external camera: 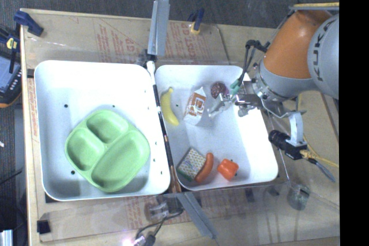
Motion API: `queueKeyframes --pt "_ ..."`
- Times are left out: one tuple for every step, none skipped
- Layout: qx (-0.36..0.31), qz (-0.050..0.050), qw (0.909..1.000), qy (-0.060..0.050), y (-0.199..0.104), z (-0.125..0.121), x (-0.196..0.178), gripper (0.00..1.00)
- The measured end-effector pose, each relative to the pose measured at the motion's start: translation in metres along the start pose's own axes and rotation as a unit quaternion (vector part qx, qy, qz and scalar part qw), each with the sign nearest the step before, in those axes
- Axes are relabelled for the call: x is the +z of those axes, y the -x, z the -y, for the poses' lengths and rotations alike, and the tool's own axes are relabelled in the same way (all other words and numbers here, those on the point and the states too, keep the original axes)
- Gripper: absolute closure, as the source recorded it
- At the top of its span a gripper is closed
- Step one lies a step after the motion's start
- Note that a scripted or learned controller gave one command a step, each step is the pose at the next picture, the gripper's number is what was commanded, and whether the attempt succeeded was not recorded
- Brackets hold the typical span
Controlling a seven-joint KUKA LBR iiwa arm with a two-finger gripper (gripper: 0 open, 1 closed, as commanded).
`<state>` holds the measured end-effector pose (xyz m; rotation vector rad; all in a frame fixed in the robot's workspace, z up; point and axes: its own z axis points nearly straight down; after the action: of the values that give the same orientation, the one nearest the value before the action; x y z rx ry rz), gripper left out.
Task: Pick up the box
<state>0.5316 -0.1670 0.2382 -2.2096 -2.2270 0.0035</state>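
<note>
A small white and orange box lies tilted in the upper middle of the right bin. My gripper hangs low just right of the box, close to its right edge; I cannot tell if they touch. Nothing shows held in it. The grey arm with its orange band reaches in from the right over the bin's upper right corner.
A banana lies left of the box by the bin wall. A dark red round item sits just above the gripper. Near the front are a green patterned packet, a sausage and an orange pepper. The left bin holds a green divided plate.
</note>
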Motion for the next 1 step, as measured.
queueKeyframes --pt "-0.004 0.002 1.0 0.007 -0.0098 0.0504 0.1418 0.0"
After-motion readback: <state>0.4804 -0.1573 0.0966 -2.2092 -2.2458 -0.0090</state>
